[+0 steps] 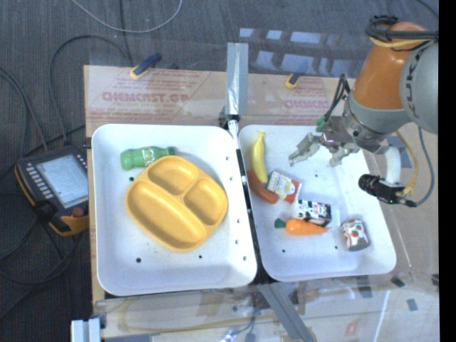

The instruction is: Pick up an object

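Hovering gripper [319, 150] splayed above curved banana [258, 157].

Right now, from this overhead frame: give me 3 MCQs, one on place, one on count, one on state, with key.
1. Where does the green bottle lie?
A. Left bin, beside the yellow divided tray
B. Right bin, beside the banana
C. On the bench outside the bins

2. How many compartments has the yellow divided tray?
A. Two
B. Three
C. Five

3. How is the end effector?
A. Shut on the carrot
B. Open above the right bin, holding nothing
C. Pressed into the left bin

Key: 1 A, it touches the tray's upper left edge. 2 B, three hollows show. 3 B, its fingers are spread, the carrot lies apart.
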Robot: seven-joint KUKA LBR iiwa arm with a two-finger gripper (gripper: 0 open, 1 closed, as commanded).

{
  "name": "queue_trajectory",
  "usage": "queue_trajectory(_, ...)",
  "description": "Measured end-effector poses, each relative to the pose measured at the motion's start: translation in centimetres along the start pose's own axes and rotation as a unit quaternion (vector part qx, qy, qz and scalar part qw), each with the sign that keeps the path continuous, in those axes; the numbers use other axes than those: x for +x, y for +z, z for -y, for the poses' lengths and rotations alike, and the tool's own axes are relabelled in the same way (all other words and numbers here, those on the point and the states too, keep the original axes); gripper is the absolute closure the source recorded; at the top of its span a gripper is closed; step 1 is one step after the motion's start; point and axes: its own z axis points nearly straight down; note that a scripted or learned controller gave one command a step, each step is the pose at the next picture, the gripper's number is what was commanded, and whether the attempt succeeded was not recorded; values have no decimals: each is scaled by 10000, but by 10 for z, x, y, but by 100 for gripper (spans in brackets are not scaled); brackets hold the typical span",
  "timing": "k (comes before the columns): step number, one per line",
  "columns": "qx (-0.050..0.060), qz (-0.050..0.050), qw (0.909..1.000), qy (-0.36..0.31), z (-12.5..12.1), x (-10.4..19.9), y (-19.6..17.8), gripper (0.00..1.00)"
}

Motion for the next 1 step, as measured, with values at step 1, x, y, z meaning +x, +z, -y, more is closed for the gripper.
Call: queue_trajectory(1,-8,3,9979,-655,-4,13,109,0)
